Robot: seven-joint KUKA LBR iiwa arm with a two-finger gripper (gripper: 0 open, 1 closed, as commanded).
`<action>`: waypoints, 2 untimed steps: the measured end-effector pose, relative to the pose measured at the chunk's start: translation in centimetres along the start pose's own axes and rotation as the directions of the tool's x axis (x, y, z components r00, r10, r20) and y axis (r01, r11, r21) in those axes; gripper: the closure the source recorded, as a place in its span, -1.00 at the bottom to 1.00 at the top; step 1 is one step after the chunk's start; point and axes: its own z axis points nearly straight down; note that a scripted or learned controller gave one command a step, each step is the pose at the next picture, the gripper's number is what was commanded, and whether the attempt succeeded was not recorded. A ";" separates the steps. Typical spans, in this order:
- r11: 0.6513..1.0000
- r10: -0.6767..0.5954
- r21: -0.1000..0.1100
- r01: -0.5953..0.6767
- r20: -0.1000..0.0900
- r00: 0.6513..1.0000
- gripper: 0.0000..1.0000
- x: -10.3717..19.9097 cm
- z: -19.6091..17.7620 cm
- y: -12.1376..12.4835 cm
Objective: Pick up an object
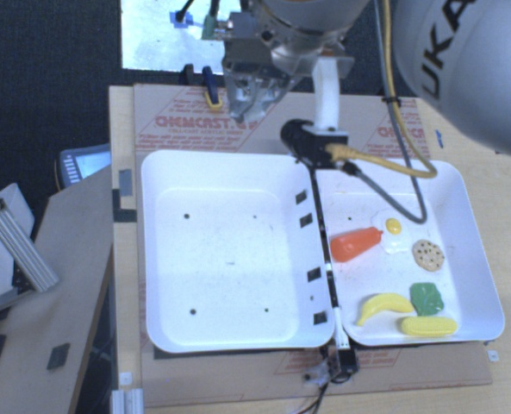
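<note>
White right bin [483, 270] holds the objects — orange carrot [356, 244], fried egg [392, 228], cookie [427, 254], banana [384, 306] — while the gripper [248, 102] hangs above the bench's far edge, grasp state indeterminate.

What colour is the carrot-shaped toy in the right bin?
Orange-red; the carrot-shaped toy shows clearly in the camera view.

Grey arm [462, 50], orange band, black lettering, yellow cable.
</note>
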 end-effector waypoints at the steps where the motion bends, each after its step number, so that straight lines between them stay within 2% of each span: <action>1: 1.000 0.001 0.000 -0.001 0.000 1.000 -1.00 0.0 0.0 0.0; 2: 1.000 0.001 -0.006 -0.001 -0.001 1.000 -1.00 0.0 -5.3 3.8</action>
